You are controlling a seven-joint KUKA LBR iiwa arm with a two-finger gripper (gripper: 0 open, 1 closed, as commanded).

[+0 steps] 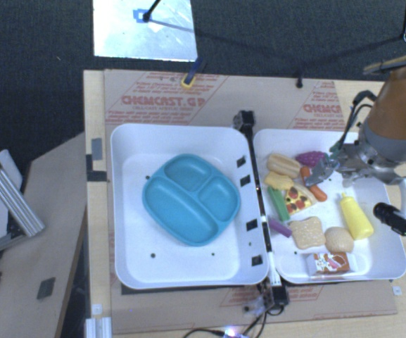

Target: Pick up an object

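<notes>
Right bin [398, 259] crowded — toy food packed toward the divider [257, 196], bare floor only along its far-right side; left bin [129, 189] open around the blue plate [191, 198]

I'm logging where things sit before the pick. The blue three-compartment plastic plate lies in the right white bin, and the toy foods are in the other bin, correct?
Not quite. The camera view shows the blue three-compartment plastic plate in the left white bin; the toy foods are in the right white bin.
</notes>
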